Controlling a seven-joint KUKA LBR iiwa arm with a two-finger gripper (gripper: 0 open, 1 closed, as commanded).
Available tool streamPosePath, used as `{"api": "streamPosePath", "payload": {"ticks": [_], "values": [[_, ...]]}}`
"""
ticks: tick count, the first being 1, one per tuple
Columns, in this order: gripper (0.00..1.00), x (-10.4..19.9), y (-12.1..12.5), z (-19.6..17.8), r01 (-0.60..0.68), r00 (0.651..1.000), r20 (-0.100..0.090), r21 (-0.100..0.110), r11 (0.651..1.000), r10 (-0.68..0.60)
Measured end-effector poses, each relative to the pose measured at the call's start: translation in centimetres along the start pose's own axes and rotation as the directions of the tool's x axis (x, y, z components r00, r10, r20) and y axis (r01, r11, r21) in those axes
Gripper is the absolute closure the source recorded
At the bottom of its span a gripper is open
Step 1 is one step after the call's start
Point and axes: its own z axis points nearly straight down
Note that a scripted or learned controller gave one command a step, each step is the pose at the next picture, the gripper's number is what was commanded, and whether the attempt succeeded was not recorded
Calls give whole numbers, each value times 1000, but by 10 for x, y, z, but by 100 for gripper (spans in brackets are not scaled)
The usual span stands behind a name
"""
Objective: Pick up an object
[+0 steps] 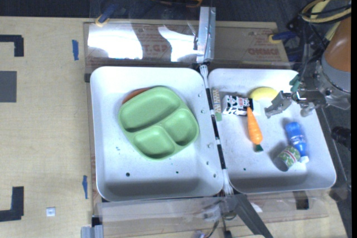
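The gripper [290, 104] hovers with fingers spread wide, holding nothing, over the right white bin [240, 167], between the yellow plastic lemon [263, 93] and the blue plastic bottle [296, 139].

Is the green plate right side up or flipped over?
Right side up: the green plate in the left bin shows three hollow compartments facing the camera.

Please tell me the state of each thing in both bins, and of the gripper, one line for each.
green plate: lying upside down in the left bin
carrot: lying flat, right bin
lemon: resting by the far wall
blue bottle: lying on its side
small can: tipped over
gripper: fingers open, holding nothing
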Motion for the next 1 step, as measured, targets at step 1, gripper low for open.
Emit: {"api": "streamPosePath", "payload": {"ticks": [1], "values": [[0, 10, 16, 173, -64, 998, 0, -1, 998, 64]]}}
